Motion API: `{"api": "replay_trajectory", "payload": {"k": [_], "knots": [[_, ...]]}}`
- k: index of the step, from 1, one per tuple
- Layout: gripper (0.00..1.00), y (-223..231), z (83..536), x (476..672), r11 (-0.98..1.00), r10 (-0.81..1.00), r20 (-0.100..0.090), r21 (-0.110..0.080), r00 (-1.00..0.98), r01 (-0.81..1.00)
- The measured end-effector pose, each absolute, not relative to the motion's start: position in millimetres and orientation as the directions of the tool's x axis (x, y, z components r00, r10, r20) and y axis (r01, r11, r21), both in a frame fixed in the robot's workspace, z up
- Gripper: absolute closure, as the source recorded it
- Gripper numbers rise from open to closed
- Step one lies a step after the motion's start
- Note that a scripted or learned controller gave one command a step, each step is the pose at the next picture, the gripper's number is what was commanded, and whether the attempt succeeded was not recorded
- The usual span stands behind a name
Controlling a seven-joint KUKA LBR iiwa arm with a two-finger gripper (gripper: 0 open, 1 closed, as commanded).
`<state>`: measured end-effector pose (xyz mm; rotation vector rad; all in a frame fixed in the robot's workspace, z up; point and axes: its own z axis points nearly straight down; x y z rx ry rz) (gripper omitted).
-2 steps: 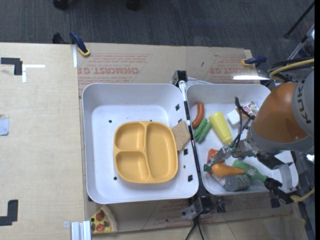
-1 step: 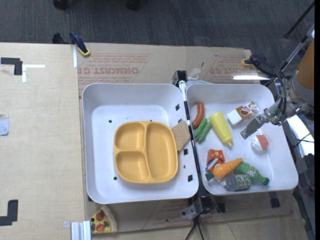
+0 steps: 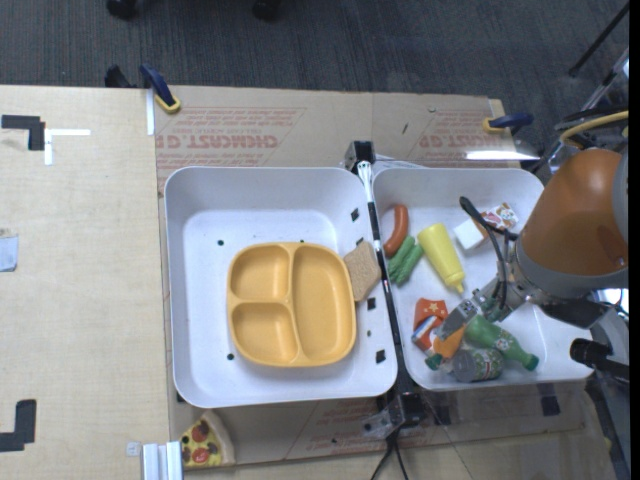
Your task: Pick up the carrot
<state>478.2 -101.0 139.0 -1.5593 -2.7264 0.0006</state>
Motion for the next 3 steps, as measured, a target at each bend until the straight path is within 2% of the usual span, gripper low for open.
{"api": "replay_trajectory", "payload": {"k": [1,2,3], "knots": [[0.00,-101.5,95.0,479.7,0.406,0.914,-0.001,0.004,-0.406,0.914],[1.00,-101.2,104.5,482.3,0.404,0.915,0.000,0.008,-0.404,0.915],[1.00,-24.5,191.3,479.3,0.306,0.952,-0.001,0.001,-0.306,0.952]]}}
